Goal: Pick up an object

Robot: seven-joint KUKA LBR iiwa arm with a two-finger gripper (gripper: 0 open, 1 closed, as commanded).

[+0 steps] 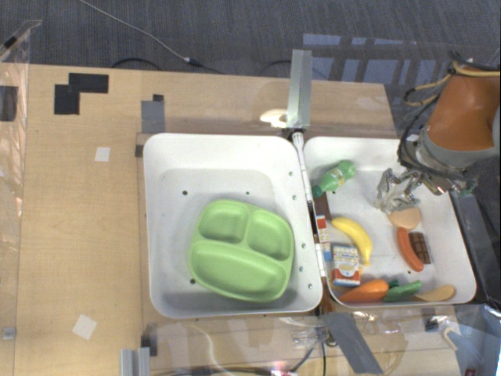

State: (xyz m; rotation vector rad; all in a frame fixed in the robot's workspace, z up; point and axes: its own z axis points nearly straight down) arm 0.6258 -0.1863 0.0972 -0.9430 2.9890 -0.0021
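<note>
The arm point(462, 116) is running off frame at 3 o'clock. The gripper point(401, 197) is hovering with fingers spread above a tan, rounded bun point(405, 218), partly overlapping it, in the right bin point(368, 155) at 3 o'clock.

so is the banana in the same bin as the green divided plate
No, the banana lies in the right bin among the other toy foods, while the green divided plate sits in the left bin.
</note>
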